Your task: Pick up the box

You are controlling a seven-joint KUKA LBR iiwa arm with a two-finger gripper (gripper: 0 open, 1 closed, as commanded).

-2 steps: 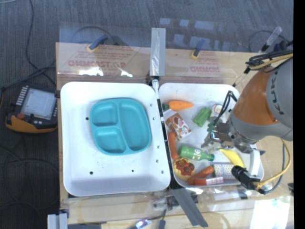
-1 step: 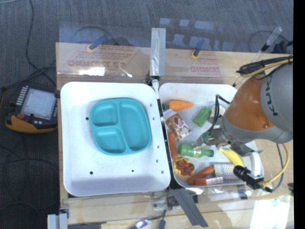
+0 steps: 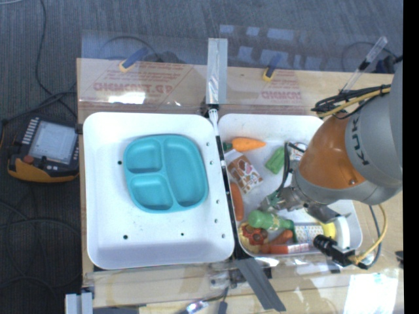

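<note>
The right-hand bin (image 3: 226, 150) was taken as the landmark, and the arm (image 3: 357, 156) was seen bulked over its right half, orange band and all. The gripper (image 3: 280, 203) was found low in that bin's near half, lost among the clutter; whether it was spread or pressed together could not be told, since the wrist covered it. The box (image 3: 245, 173), small and patterned in red and white, was spotted lying tilted in the bin's left-centre, apart from the gripper and untouched. A carrot (image 3: 249, 144) was noted at the bin's far side, just beyond the box, with a green item (image 3: 275, 159), possibly a pepper, to the box's right. Mixed toy food (image 3: 263, 227) was heaped along the bin's near wall. Beside the bin, the left bin (image 3: 105, 237) was seen bearing a turquoise divided plate (image 3: 165, 173).
</note>
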